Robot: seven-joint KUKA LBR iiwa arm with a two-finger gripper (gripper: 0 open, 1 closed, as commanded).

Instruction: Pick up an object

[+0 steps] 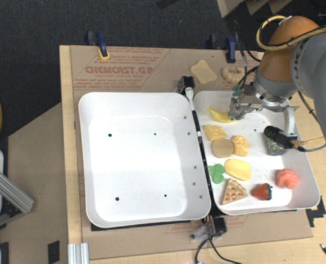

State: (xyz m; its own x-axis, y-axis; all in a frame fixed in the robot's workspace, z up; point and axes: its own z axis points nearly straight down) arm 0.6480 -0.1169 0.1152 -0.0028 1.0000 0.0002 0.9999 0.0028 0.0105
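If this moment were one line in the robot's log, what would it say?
phase: reaching | gripper: low in right bin, beside yellow banana piece | grasp: none seen | left bin: untouched

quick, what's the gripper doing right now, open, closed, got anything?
Gripper: cannot be told; it is low in the right bin, at the yellow banana-like piece. Nothing seen held.

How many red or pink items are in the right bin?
2. The strawberry lies near the front edge of the right bin, beside the pizza slice. The pink item lies right of it. The arm may hide others.
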